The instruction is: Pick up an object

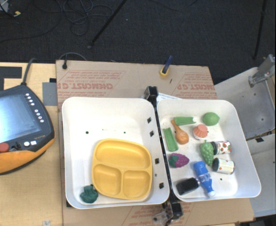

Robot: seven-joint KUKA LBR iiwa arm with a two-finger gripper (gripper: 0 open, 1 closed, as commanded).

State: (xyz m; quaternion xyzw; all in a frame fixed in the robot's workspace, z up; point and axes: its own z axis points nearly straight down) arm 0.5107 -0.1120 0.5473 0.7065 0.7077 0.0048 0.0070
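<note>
Toys (198, 154) in the right bin (243, 140)

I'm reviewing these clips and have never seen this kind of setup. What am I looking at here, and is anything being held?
This is one fixed camera looking down at a slant on a bench with two shallow white bins. The left bin holds a yellow divided plate and a small dark green toy beside it. The right bin holds a scatter of small items, among them a blue bottle, a purple grape bunch, a green ball and a black block. The grey screen device on the left is a handheld control pad. Everything lies loose in the bins, so nothing is being held at this moment.
</note>
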